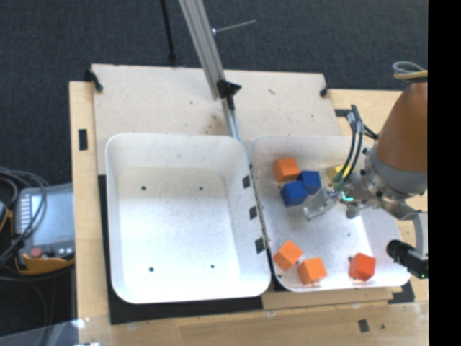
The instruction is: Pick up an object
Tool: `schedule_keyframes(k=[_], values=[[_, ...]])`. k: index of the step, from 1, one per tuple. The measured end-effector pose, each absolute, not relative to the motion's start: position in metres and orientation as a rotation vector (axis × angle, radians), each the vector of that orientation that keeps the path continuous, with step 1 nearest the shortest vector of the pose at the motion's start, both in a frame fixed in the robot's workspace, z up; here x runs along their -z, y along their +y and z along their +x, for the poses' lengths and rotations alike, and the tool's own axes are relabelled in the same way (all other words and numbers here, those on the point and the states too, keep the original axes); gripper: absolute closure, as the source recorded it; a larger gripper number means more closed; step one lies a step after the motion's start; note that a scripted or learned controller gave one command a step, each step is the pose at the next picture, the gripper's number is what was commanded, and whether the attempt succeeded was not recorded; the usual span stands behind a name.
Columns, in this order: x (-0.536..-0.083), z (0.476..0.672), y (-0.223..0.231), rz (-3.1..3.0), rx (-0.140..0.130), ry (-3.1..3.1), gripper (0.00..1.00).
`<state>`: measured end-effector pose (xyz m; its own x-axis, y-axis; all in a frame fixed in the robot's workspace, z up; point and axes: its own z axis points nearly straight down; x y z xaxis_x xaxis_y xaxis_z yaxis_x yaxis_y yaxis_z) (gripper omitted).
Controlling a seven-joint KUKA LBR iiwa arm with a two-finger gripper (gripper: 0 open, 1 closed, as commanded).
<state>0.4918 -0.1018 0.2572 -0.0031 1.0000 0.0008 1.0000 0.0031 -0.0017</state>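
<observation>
Right bin [374, 283]: cubes around gripper [317, 206].

Even, bright overhead light — soft shadows, mild glare on the white bins [180, 150], slightly grainy, soft focus.

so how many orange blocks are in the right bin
4: one orange block at the back by the blue blocks, two at the front left, one front right. The arm may hide more.
</observation>
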Motion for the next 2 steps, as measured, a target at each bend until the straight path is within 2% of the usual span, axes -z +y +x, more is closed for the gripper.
schedule_keyframes(k=[1, 2], values=[[-0.259, 0.492, -0.102, -2.225, 0.003, -2.221, 0.0], [-0.205, 0.492, -0.114, -2.222, -0.006, -2.218, 0.0]])
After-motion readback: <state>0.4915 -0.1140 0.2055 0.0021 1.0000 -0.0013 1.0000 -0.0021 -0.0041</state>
